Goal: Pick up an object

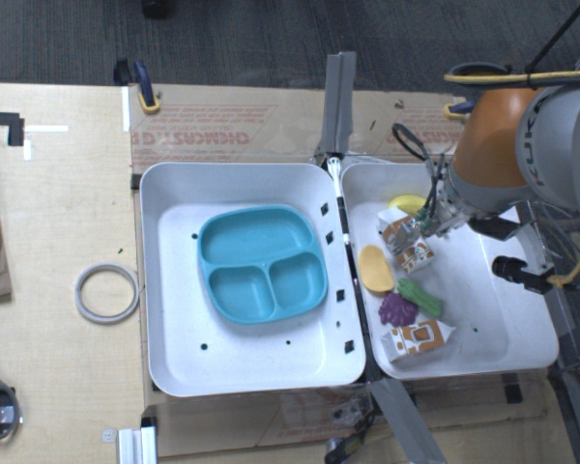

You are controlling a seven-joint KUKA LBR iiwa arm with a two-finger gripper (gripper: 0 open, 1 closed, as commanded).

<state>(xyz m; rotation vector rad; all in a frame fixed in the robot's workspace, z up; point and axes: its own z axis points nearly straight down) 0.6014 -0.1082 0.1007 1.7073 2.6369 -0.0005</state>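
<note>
Pincer (427, 222) hangs over the right bin (493, 332), its grip unreadable, above a small carton (407, 241); nothing lifted yet.

Dark carpet floor (271, 17), pale wooden bench (58, 201)

The arm (561, 153) bears "KUKA"; the cardboard's (213, 129) print is unreadable.

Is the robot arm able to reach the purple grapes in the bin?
Probably yes. The purple grapes lie uncovered in the right bin, beside a green toy and a small carton. The gripper hangs over that same bin, and nothing lies on top of them.
</note>
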